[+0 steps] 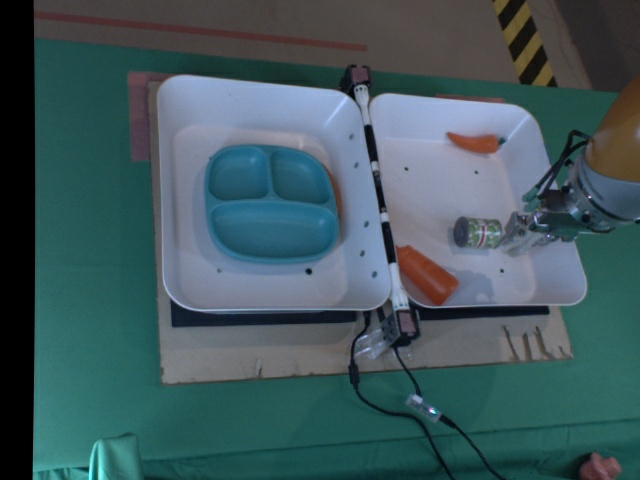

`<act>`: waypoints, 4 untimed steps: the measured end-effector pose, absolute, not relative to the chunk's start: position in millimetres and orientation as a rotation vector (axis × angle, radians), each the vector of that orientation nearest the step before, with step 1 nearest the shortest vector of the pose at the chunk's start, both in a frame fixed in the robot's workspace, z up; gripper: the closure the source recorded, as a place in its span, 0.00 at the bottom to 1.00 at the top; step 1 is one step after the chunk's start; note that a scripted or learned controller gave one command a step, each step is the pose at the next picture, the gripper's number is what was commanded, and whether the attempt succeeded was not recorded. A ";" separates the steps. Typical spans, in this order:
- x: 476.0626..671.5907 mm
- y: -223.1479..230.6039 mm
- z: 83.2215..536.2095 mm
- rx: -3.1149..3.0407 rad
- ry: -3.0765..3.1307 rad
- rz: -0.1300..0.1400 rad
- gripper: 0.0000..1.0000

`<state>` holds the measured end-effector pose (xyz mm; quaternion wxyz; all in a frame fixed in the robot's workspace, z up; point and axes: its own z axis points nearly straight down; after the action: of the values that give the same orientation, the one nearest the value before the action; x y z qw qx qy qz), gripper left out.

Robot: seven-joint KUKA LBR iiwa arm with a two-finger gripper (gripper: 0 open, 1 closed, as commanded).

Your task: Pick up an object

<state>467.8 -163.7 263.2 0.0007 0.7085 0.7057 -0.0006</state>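
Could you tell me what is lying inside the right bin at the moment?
The right bin holds a carrot, a small jar and an orange block. The pincer sits beside the jar, hiding the floor beneath it.

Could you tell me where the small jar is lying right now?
The small jar lies on its side in the right bin, just left of the gripper and above-right of the orange cone.
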 end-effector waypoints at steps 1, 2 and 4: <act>468.5 -136.7 331.1 2.223 2.217 -0.001 1.00; 468.9 -120.5 341.4 2.222 2.217 0.000 1.00; 468.4 -64.4 326.7 2.225 2.219 -0.003 1.00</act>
<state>468.4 -64.4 326.7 -0.0002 0.7081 0.7061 -0.0008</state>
